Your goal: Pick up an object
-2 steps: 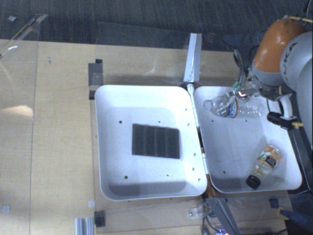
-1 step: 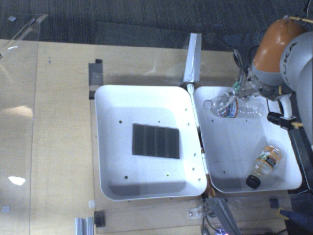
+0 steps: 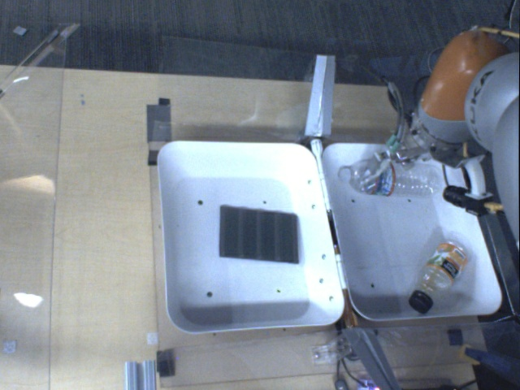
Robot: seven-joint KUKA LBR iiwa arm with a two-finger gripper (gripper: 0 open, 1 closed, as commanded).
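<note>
Bench: light wood surface; bears two shallow white bins side by side.
Left bin: white, rounded corners; holds one dark ribbed mat.
Mat: dark grey, rectangular, ridged; lies flat near the centre of the left bin; well apart from the arm.
Right bin: white; touches the left bin along a shared edge; holds a bottle and a clear item.
Bottle: small, dark cap, yellow-orange label; lies on its side in the near right part of the right bin, cap toward the near edge; well apart from the gripper.
Clear item: transparent, crumpled-looking, with some blue; lies at the far side of the right bin, just beside the gripper; exact form cannot be told.
Arm: grey with orange band; enters from the right over the far corner of the right bin.
Gripper: low over the far part of the right bin; grip state: cannot tell; contact with the clear item: cannot tell.
</note>
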